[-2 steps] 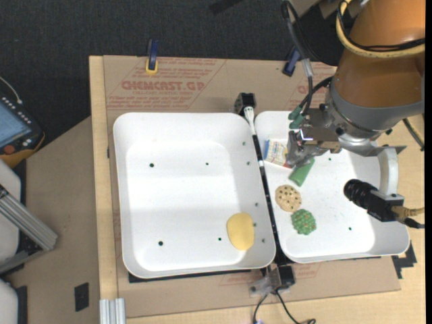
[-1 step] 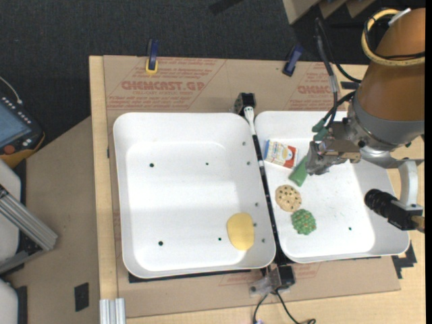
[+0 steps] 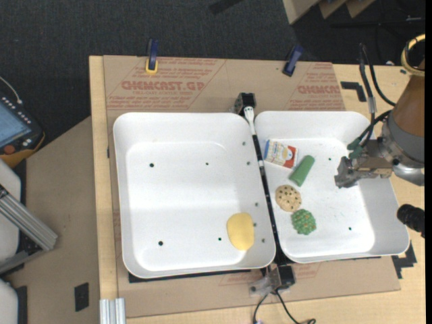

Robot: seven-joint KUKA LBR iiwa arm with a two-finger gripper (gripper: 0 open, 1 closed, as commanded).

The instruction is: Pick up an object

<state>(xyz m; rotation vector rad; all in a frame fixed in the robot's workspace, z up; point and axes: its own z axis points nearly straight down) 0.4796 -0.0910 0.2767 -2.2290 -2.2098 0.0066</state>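
The right bin (image 3: pixel 351 245) holds a white packet with red and blue print (image 3: pixel 279 153), a green cylinder (image 3: pixel 302 170), a round speckled cookie (image 3: pixel 288 198) and a green bumpy ball (image 3: pixel 304 221). A yellow lump (image 3: pixel 240 231) lies in the left bin (image 3: pixel 135 201) near its front right corner. My gripper (image 3: pixel 345 176) hangs over the right bin's right half, to the right of the green cylinder, with nothing visible between its fingers.
The bins sit side by side on a cardboard sheet (image 3: pixel 108 113) clamped at the back by blue clips (image 3: pixel 152 49). A black clamp (image 3: pixel 245 102) joins the bins at the back, another (image 3: pixel 279 277) at the front. Cables run past the arm at right.
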